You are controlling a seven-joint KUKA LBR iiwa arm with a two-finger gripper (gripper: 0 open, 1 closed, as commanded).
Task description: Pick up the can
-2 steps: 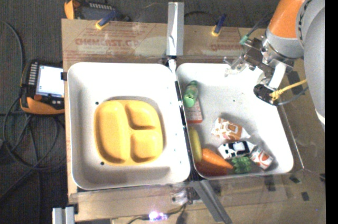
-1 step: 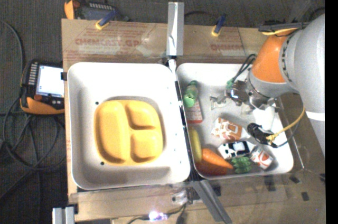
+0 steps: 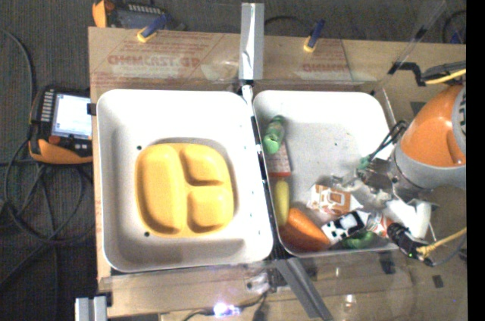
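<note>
My claw (image 3: 373,200) over the right bin's (image 3: 326,115) lower right.
The can (image 3: 274,136) lies at upper left, well apart; my claw's opening, I can't tell.

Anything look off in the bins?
Mostly clutter: the right white bin has its items jammed along its left wall and front corner, a bottle-like item, yellow piece and orange carrot-shaped toy. The yellow compartment tray sits squarely in the left bin.
</note>
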